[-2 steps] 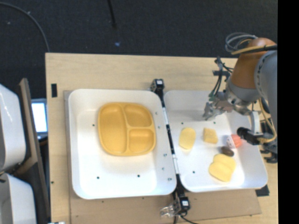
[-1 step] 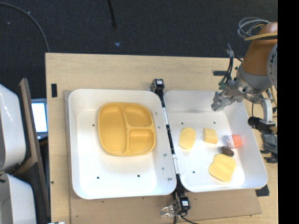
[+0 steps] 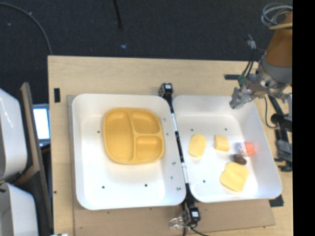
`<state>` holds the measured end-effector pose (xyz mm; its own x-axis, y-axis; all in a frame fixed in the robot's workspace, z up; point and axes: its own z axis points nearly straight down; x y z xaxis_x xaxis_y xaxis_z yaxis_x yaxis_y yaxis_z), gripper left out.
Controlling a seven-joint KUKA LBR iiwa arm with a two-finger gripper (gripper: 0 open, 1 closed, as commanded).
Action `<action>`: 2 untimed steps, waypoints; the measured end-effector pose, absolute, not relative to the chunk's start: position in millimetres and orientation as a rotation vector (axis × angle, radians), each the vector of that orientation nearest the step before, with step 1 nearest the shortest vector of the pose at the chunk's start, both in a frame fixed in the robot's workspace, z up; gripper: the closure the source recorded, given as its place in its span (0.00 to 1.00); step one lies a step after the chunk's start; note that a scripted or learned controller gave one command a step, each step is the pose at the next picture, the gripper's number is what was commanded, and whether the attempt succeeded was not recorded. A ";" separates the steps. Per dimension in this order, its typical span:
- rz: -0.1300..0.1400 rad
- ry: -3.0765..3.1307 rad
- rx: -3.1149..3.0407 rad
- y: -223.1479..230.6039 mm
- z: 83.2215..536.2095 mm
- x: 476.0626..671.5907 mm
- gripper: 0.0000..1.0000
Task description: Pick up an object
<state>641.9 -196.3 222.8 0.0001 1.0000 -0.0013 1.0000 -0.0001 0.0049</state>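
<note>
The right bin (image 3: 211, 113) holds several small things: a yellow oval piece (image 3: 197, 145), a small yellow block (image 3: 221, 143), a larger yellow lump (image 3: 234, 176), an orange-and-clear piece (image 3: 246, 148) and a small dark brown piece (image 3: 239, 159). My gripper (image 3: 238, 99) hangs over the bin's far right corner, well apart from all of them and up-right of the yellow block. The arm's orange band (image 3: 280, 45) rises behind it at the right edge.
In the left bin (image 3: 86, 181) lies a yellow divided plate (image 3: 133, 134). A black clamp (image 3: 167, 89) sits at the far end of the seam between the bins, another (image 3: 189, 214) at the near end. Cables hang by the right bin's right rim.
</note>
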 end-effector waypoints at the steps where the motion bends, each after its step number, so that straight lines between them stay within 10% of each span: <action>1: 0.001 2.224 2.218 -151.1 218.8 650.8 1.00; 2: 0.002 2.224 2.218 -105.6 216.5 660.1 1.00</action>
